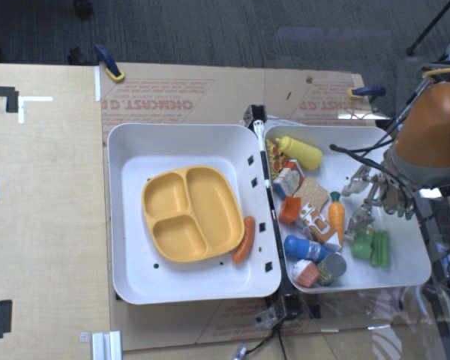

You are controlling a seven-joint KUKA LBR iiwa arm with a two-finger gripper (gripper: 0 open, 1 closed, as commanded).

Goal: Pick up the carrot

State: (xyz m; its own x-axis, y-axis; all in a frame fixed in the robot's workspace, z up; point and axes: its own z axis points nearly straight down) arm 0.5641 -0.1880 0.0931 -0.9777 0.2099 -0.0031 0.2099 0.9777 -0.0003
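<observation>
Left bin (127, 201): yellow divided plate (193, 214), a sausage (244, 239) just beside its right edge. Right bin (405, 272): a clutter of toys, the carrot (336, 217) upright among them, green top up. Gripper (367, 201) — just right of the carrot, fingers spread, nothing between them.

Two bins sit side by side. The left bin (124, 201) holds a plate (193, 214) with a sausage (244, 239) at its right. The right bin (405, 268) holds the carrot (336, 214) among other toys, gripper (364, 201) just right of it.
</observation>
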